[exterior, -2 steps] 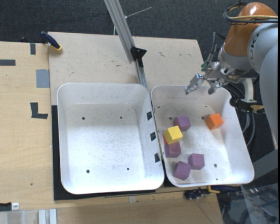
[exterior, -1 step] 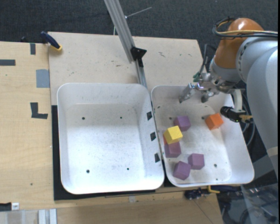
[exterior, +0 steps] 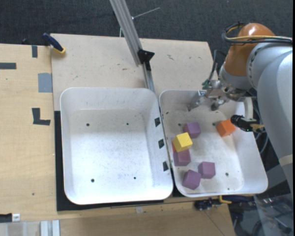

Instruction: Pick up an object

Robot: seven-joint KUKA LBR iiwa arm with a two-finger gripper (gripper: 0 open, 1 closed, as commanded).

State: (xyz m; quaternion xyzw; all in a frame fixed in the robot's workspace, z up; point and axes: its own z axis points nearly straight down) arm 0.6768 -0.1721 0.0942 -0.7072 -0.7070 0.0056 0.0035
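Hand (exterior: 204, 103) above right bin (exterior: 246, 181) far edge, blocks (exterior: 192, 130) nearer

Robotics lab test bench. Plywood benchtop (exterior: 19, 92) with tape marks, two white bins (exterior: 113, 146) on a black mat, an aluminium rail (exterior: 125, 18) overhead, the grey-and-orange arm (exterior: 255, 53) with loose cables, dark carpet (exterior: 187, 9) behind.
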